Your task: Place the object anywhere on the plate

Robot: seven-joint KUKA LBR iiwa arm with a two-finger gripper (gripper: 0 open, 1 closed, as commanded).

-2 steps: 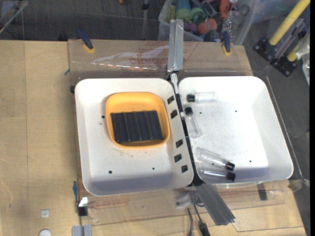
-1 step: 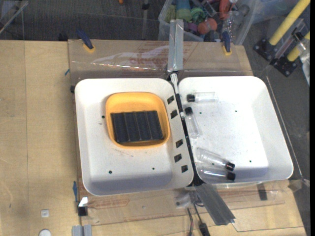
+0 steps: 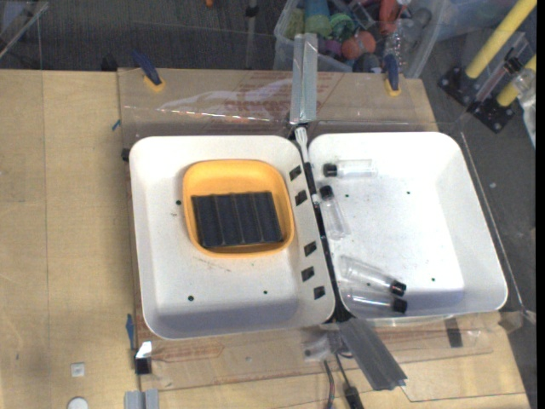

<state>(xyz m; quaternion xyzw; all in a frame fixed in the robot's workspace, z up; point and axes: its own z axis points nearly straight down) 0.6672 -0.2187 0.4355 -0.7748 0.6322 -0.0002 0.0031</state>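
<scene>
Lying flat inside the orange plate, left of frame centre in the left bin: a dark ribbed rectangular block, covering most of the plate's floor. Probably the task's object, and if so already placed. Cannot tell whether the gripper is open or closed.

Scattered in the right bin, all close to the divider: four clear black-capped vials. One upper vial lying crosswise, another just below it along the divider, and a lower pair close together near the bottom corner.

Risks, as a judgement:
- If a vial is meant instead: round, clear and slick, so likely to roll or squirt out of a pinch.
- Hugging the bin wall, so little room for a finger on the divider side.
- Paired vials easily nudged together or grabbed double.
- Little bare plate left around the block, so may roll off onto the bin floor.
</scene>
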